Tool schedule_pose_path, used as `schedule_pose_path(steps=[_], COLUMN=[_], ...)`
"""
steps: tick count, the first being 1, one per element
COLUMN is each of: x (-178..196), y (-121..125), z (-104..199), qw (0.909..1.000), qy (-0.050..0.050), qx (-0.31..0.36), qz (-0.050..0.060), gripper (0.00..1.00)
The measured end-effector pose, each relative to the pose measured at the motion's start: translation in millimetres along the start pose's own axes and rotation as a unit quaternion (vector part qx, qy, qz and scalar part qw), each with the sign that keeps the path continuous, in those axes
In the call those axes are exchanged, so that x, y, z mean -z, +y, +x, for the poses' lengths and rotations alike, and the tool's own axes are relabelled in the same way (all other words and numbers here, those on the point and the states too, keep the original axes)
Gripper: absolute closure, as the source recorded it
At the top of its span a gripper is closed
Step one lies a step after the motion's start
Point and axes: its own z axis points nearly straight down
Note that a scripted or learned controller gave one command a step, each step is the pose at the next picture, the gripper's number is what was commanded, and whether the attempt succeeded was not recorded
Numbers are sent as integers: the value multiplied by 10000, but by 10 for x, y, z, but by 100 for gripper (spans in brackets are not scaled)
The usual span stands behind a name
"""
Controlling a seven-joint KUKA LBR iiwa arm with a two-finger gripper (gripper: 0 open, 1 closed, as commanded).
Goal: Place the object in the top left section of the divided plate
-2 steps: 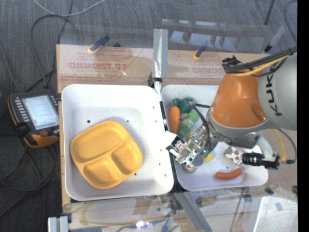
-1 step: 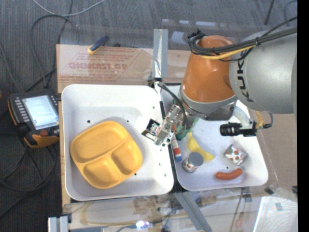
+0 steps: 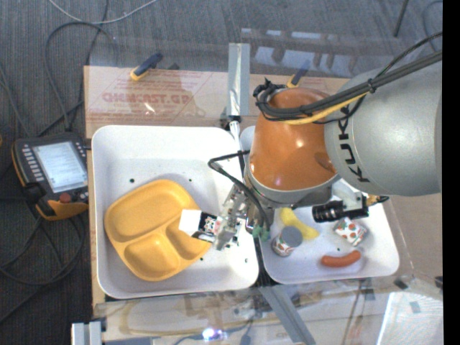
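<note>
A sausage (image 3: 340,259) lay near the front of the right bin (image 3: 381,264), and a strawberry-patterned cube (image 3: 351,231) sat just behind it. Further left, a small cup with a grey top (image 3: 287,241) stood beside a yellow banana-like piece (image 3: 298,221). Off to the left, on the floor, a teach pendant (image 3: 52,169) had its screen lit. At the far side, a blue-and-yellow clamp (image 3: 146,66) rested on the cardboard sheet (image 3: 158,103).
</note>
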Motion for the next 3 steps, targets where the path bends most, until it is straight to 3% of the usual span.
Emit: schedule_pose_path(steps=[1, 2, 3], x=[2, 87, 87], y=[-4, -1, -3], z=[-3, -4, -5], qw=[10000, 10000, 10000], qy=[-3, 3, 2], qx=[-5, -10, -13], qz=[-1, -4, -3], gripper=[0, 100, 0])
